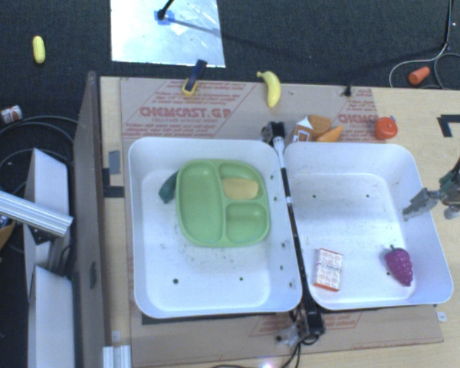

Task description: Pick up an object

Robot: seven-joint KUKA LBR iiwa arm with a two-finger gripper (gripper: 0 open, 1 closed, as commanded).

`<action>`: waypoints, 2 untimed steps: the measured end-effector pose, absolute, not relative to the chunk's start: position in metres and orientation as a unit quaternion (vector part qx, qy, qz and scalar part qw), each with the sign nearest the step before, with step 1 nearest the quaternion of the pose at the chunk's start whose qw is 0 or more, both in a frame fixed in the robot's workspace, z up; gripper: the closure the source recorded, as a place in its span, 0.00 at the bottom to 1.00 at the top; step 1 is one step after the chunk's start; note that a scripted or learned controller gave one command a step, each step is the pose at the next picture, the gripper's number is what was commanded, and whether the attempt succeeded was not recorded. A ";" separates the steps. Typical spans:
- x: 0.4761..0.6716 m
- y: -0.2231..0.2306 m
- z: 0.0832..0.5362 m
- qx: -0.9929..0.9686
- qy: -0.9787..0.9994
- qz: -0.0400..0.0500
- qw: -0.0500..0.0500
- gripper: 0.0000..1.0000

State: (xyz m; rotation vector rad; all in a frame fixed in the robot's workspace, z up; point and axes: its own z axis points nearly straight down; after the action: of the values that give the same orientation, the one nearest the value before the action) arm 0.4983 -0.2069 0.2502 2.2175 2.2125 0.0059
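In the right bin a purple bunch of grapes lies near the front right corner. A small red and white box lies at the front left of that bin. The left bin holds a green divided plate with a yellow piece in its back right compartment. A dark green object rests against the plate's left edge. My gripper reaches in over the right bin's right rim, above and to the right of the grapes and apart from them.
Behind the bins on the cardboard lie a banana, an orange carrot-like piece, a red-orange tomato-like ball and a yellow and blue tool. A black divider bar runs between the bins.
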 end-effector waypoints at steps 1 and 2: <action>0.509 -0.200 0.183 0.707 0.708 -0.001 -0.002 0.00; 0.485 -0.207 0.142 0.707 0.707 -0.001 -0.001 0.00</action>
State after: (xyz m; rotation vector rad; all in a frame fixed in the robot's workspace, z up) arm 0.4850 -0.2068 0.1424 2.2245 2.2225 -0.0024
